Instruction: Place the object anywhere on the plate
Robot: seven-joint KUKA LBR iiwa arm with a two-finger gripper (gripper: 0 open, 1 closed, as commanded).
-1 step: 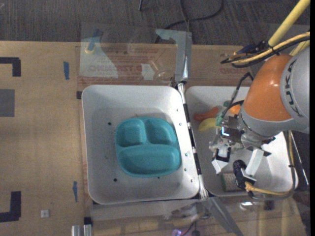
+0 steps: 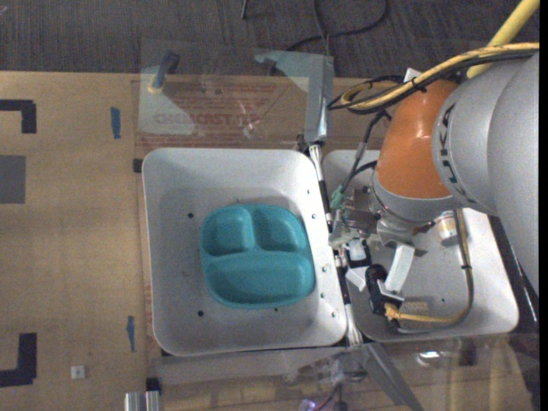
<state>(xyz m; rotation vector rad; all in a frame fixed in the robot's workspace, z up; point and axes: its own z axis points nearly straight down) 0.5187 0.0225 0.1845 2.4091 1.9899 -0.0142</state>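
Plate bare, object not yet delivered

The teal plate [image 2: 255, 257] is seen in the left bin [image 2: 171, 187], three compartments, nothing resting on it; placement is judged not done. The object itself cannot be made out; it may be hidden under the wrist. The gripper [image 2: 364, 251] is lowered over the right bin [image 2: 497, 306], near the divider; its state cannot be told. Left to do, judged: pick confirmed, carry across, release on plate.
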